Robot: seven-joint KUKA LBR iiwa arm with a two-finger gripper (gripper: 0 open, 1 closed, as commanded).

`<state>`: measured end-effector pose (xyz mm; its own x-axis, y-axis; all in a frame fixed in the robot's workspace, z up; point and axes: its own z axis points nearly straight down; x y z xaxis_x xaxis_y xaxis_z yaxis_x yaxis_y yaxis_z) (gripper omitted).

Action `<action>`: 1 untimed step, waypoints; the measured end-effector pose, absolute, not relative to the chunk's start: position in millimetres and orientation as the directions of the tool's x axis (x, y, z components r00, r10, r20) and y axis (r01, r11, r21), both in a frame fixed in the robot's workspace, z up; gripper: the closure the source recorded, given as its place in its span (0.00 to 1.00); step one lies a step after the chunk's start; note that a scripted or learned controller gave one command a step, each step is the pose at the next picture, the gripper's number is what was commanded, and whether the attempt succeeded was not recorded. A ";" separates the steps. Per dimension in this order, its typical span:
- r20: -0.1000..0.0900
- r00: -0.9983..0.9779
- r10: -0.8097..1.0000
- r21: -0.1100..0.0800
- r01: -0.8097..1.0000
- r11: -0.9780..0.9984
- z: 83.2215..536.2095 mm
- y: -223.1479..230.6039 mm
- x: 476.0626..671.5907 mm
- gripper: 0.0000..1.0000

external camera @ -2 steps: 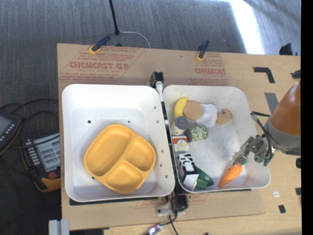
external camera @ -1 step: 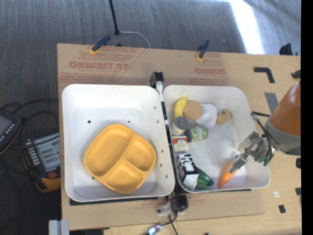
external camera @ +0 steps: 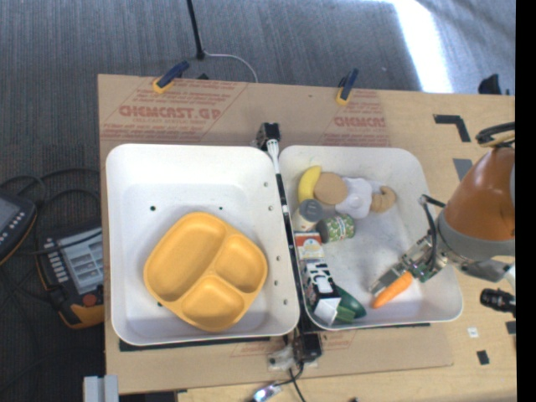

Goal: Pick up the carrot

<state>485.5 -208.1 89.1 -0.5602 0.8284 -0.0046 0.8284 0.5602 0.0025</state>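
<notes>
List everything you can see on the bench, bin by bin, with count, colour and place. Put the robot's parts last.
divided plate: one, yellow, middle of the left bin.
banana: one, yellow, far left corner of the right bin.
stuffed toy: one, tan and white, far part of the right bin, beside the banana.
small packages and bottles: several, mixed colours, along the right bin's left wall; exact count unclear.
carrot: one, orange, near right part of the right bin.
clamps: two, yellow and blue, far edge of the bench.
gripper: one, at the carrot's far end.
arm: one, grey with orange band, at right.
</notes>
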 end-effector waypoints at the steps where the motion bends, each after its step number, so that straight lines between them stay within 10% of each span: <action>1: -0.011 -0.560 0.828 0.007 0.828 0.560 100.4 -208.3 488.0 1.00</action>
<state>488.0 -208.3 100.4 -0.5603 0.8282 -0.0114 0.8282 0.5604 0.0073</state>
